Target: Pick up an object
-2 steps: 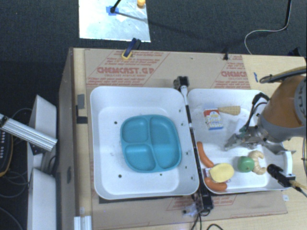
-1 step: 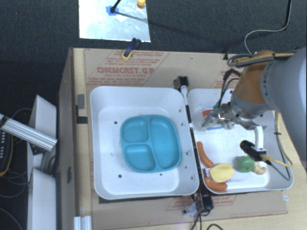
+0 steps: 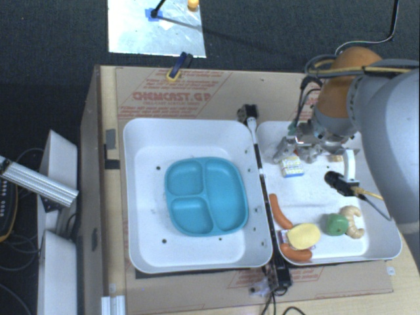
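The arm [image 3: 387, 104] runs off the right edge and covers the right bin's [image 3: 380, 251] far corner. The gripper's [image 3: 296, 151] fingers blur together. The label on the small box [image 3: 292, 168] is too small to read.

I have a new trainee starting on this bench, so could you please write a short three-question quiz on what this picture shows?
1. True or false: the blue divided plate lies in the right bin.
2. Multiple choice: which item sits closest under the gripper? A) the green toy B) the small yellow-and-blue packet C) the yellow toy
3. Fill in: the long orange toy lies along the right bin's ____ wall, as the camera sees it.

Key
1. False; it lies in the left bin.
2. B.
3. Left, the wall next to the other bin.
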Motion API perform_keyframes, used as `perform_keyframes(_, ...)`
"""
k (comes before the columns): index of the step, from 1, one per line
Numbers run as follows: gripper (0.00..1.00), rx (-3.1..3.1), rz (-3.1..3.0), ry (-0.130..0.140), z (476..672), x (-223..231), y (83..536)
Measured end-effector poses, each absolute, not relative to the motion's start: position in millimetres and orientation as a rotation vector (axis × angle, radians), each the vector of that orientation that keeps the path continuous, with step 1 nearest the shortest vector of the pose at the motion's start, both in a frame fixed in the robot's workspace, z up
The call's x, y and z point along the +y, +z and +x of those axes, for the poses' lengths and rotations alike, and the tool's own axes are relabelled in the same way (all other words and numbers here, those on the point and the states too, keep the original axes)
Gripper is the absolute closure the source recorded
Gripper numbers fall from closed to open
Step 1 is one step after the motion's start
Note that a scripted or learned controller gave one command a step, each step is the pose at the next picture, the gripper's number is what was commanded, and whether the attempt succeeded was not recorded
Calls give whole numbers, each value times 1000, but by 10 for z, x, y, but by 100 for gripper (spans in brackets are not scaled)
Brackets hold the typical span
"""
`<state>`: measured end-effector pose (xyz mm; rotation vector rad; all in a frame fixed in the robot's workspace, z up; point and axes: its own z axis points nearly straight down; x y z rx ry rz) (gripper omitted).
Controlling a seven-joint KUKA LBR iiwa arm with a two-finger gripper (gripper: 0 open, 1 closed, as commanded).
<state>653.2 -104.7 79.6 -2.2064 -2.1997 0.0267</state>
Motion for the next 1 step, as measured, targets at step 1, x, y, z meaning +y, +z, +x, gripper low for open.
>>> perform_keyframes(1,100,-2228,-2214,4,6595,-1046,944)
